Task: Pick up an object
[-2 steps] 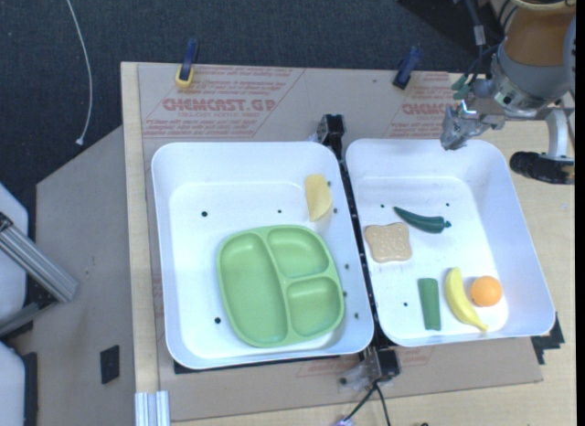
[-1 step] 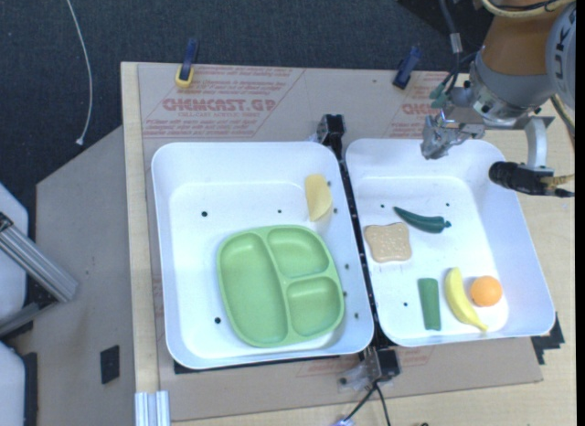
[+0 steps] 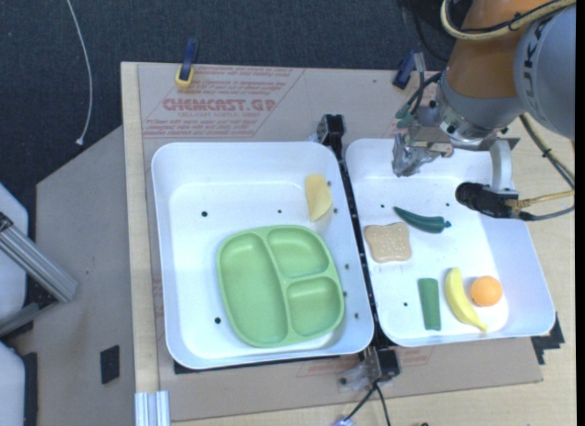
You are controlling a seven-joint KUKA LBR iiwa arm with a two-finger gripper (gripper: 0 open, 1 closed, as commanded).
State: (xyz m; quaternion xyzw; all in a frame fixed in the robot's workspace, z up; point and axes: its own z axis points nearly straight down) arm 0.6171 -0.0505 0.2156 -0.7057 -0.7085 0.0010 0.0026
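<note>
— Hand [image 3: 408, 165]: we can't tell whether it grips anything; it hangs over the right bin [image 3: 530, 260].
— We see the green pepper [image 3: 421, 220] just below it, toast [image 3: 388, 242] nearby, bare floor around.

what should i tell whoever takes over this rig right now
Claw: hovering over the far end of the right bin, nothing seen between its fingers; open or shut can't be told.
Right bin: pepper, bread, green stick, banana, orange.
Left bin: green tray, yellow wedge at the far right.
Done: nothing picked.
Left: lower and grasp; the pepper looks nearest.
</note>
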